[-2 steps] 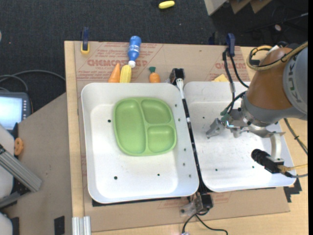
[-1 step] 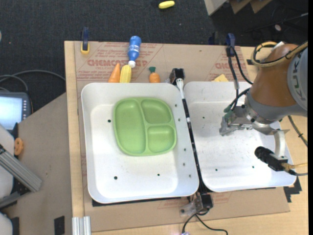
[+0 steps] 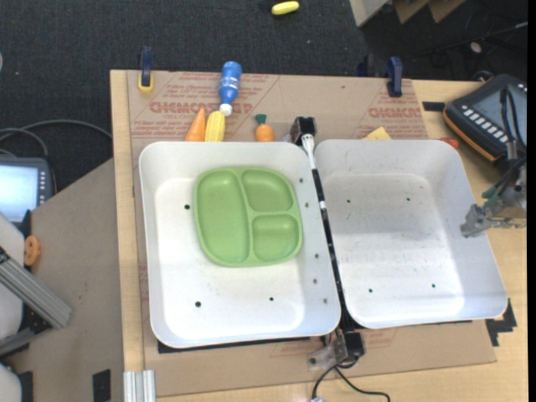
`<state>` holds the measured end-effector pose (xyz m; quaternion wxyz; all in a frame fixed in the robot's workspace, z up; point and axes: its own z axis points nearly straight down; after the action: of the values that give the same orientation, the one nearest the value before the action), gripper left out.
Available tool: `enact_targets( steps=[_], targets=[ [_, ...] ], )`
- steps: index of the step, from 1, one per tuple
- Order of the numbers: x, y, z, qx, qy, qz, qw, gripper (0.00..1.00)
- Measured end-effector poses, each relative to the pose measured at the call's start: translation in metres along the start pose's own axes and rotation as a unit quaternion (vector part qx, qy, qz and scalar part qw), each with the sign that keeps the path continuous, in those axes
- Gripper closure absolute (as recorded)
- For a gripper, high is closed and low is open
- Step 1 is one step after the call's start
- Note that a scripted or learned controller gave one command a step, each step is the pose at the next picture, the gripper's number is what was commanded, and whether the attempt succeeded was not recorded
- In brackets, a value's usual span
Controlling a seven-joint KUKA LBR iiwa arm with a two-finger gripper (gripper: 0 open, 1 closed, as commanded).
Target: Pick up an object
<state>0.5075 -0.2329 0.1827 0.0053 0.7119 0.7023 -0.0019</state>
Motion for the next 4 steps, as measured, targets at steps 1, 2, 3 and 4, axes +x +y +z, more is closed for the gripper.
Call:
enact_targets(
  steps=[1,2,3,4],
  targets=[
    [0.040,-0.031,0.011,0.005,0.007,-0.007,0.9999,1.00],
    [0.009,0.005,0.071,0.002,0.004,-0.006,1.0000,1.00],
    [0.010,0.031,0.053,0.000,0.004,-0.008,1.0000,1.00],
    [0.010,0.049,0.064,0.001,0.004,-0.007,1.0000,1.00]
  ],
)
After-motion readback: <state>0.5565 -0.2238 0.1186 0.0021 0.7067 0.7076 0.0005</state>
